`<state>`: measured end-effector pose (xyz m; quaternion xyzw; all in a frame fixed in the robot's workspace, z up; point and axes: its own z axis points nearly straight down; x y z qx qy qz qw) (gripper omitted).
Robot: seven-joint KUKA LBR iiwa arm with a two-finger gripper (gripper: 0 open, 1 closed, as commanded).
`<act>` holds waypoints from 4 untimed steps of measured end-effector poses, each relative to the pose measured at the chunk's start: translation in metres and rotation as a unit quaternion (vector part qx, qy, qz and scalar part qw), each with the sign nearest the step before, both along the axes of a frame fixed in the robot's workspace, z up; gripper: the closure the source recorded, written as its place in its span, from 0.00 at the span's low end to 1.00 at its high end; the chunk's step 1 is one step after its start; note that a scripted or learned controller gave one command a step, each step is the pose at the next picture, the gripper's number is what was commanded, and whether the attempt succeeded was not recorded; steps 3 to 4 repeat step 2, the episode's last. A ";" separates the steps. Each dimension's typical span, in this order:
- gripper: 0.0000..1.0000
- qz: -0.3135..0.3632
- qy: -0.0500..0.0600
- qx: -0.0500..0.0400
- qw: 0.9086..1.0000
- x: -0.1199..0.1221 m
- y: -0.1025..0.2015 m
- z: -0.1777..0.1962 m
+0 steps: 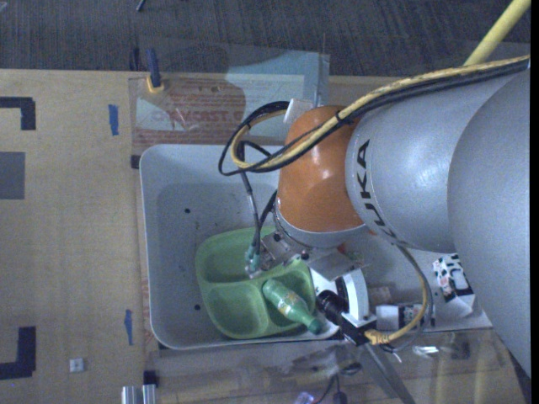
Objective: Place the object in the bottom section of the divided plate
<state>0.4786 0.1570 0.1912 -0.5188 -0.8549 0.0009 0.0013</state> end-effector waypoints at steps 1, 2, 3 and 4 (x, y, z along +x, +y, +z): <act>1.00 -0.048 -0.002 0.000 0.999 0.044 0.012 -0.004; 1.00 -0.065 0.000 0.000 0.998 0.001 -0.021 0.006; 1.00 -0.065 0.000 0.000 0.998 0.001 -0.021 0.006; 1.00 -0.065 0.000 0.000 0.998 0.001 -0.021 0.006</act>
